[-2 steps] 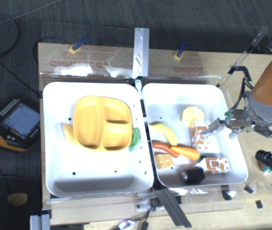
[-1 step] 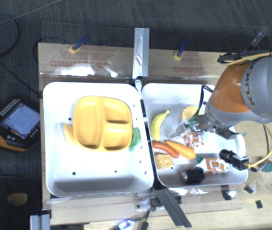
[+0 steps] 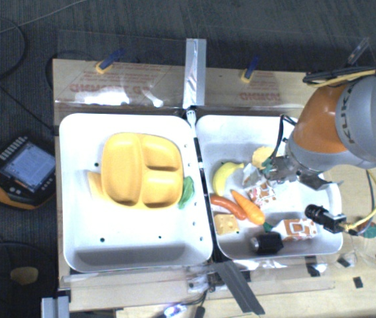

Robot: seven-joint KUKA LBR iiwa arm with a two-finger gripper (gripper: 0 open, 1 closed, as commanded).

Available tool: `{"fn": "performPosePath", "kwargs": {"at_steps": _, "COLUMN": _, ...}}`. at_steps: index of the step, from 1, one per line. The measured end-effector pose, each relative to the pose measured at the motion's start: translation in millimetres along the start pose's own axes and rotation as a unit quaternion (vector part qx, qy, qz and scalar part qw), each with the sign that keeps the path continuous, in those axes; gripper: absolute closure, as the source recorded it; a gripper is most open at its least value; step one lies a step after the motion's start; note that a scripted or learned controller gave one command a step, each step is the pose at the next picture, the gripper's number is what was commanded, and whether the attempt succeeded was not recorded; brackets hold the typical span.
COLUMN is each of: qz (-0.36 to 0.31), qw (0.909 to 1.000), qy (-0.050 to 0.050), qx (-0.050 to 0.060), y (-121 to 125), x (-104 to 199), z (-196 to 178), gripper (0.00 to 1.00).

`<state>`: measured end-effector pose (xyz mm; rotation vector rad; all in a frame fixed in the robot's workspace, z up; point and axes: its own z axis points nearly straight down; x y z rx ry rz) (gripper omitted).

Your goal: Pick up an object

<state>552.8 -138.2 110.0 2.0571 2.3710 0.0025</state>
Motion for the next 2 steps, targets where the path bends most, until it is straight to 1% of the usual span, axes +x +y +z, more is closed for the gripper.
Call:
{"fn": "performPosePath", "kwargs": {"at_steps": 1, "qz": -0.05, "qw": 0.9987, "qy": 0.0, "qx": 0.002, "y": 54.5, "x": 48.5, "z": -127.4, "gripper": 1.0}}
{"fn": "performPosePath", "kwargs": {"at_steps": 2, "qz": 0.087, "qw": 0.9962, "qy": 0.0, "qx": 0.003, "y": 43.7, "x": 84.3, "z": -131.6, "gripper": 1.0}}
